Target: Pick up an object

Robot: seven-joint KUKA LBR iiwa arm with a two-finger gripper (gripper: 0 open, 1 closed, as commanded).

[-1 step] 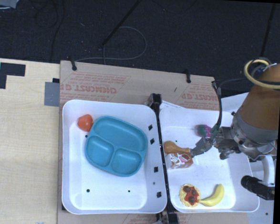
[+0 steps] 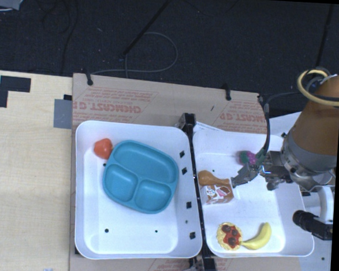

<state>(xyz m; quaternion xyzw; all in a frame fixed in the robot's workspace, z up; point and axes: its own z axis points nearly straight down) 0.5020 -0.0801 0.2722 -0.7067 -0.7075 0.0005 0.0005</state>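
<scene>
In the right bin (image 2: 279, 223) we see several small things that could be picked. Closest to the gripper (image 2: 243, 176) is a brown chicken drumstick (image 2: 211, 178), lying near the bin's left wall, and just below it, touching it, a small printed packet (image 2: 217, 193) in red and white. Near the bin's front edge a small pizza (image 2: 228, 235) with red topping lies beside a yellow banana (image 2: 257, 237); the two touch or nearly touch. A purple and green thing (image 2: 248, 158) sits toward the back of the bin, partly hidden by the gripper's body, and we cannot tell what it is.

The gripper hangs low over the middle of the right bin, its dark tip pointing left toward the drumstick and packet, just beside them. We cannot tell how its jaws stand, and we see nothing clearly between them. The grey arm (image 2: 314, 136) with its orange band reaches in from the right.

In the left bin (image 2: 88, 225) a blue divided plate (image 2: 140, 176) lies slightly tilted in the middle, and a red tomato (image 2: 103, 148) sits at its upper left corner, just beside the plate.
</scene>
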